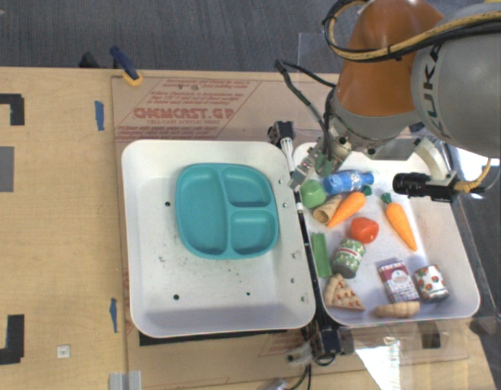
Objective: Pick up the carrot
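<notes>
An orange carrot (402, 224) with a green stem end lies in the right bin (465, 275), tilted, its tip pointing toward the bin's near right side. Taking this carrot as the landmark: to its left lies a second carrot (347, 208), also orange, slanted the other way. A red tomato (364, 230) sits just below that second carrot, left of the landmark. Below the landmark stand a small red box (395, 281) and a red-and-white can (430, 283). Further left and below are a green-labelled can (348, 257), a pizza slice (343, 293) and a green pod (320, 254). Up and to the left of the landmark lies a blue bottle (348, 181), and beyond it hovers the gripper (308, 169), near the bin's upper left corner, well apart from the landmark; whether its fingers are spread or closed cannot be told. Far to the left, the other bin (153, 291) holds a teal divided plate (227, 210).
</notes>
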`<state>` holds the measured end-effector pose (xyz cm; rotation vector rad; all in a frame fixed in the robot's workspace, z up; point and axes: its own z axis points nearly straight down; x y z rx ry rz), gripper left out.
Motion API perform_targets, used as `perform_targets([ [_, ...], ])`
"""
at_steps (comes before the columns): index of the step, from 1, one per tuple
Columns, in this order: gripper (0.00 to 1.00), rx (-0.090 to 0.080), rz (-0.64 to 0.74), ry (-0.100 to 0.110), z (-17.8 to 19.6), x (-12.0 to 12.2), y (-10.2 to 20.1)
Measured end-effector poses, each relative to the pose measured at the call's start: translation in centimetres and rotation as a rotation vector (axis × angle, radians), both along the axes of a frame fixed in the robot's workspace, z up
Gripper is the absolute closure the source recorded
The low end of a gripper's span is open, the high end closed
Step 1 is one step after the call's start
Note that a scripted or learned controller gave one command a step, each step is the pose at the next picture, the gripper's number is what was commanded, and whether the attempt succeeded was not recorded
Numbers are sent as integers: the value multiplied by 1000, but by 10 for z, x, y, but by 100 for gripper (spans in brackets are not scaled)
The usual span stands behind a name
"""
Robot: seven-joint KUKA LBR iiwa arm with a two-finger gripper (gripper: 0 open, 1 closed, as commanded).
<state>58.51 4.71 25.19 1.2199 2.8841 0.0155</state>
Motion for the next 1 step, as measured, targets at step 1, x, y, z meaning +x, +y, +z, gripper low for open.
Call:
perform_targets([
  [1, 0, -5, -8, 9, -4, -2, -6],
])
